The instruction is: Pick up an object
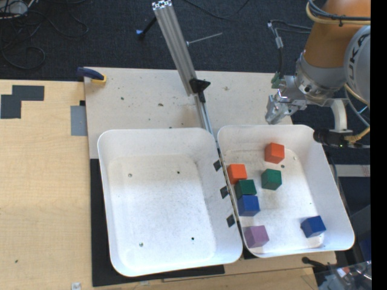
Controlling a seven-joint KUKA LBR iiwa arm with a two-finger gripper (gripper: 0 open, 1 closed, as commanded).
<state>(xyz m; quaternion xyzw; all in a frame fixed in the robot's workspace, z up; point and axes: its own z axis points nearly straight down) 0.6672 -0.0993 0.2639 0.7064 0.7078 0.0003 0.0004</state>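
Gripper (pixel 279 109) above the far rim of the right bin (pixel 331 173), over the bench (pixel 145 95), touching no block; nothing between its fingers; opening not clear enough to tell.

In the right bin: orange cube (pixel 274 152) toward the far side, nearest the gripper; green cube (pixel 271 179) just in front of it; second orange cube (pixel 237 173) against the left wall, with a dark green cube (pixel 245 188) touching its near side and a blue cube (pixel 248 205) touching that in turn; purple cube (pixel 256 235) at the near left corner; second blue cube (pixel 313 226) at the near right corner, well apart from the rest.

Left bin (pixel 115 162) beside it, walls touching; metal bar (pixel 177 47) slanting across the bench behind both.
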